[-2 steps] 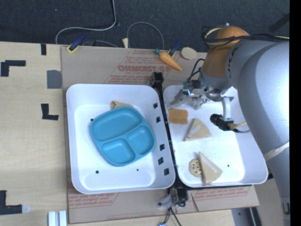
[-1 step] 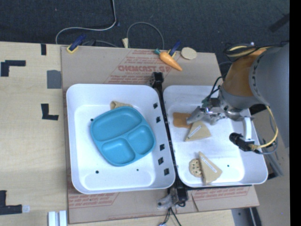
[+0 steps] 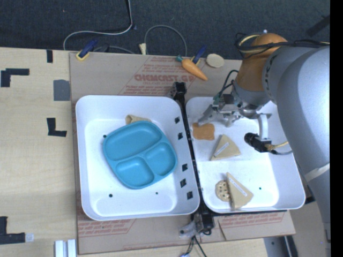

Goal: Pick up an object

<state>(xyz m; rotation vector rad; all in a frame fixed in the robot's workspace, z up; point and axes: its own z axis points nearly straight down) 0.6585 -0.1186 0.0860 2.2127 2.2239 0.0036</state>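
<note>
The arm's hand [image 3: 214, 113] hovered low in the right bin [image 3: 284, 189], just above a brown toast slice [image 3: 203, 131]; its grip could not be told.

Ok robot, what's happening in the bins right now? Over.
Gripper low in right bin, just above brown toast square. Nothing seen held. Sandwich wedge close beside; cookie farther off. Blue divided plate in left bin.

Hand [image 3: 213, 115] low in right bin [image 3: 278, 189], just above brown toast [image 3: 203, 131]
</note>
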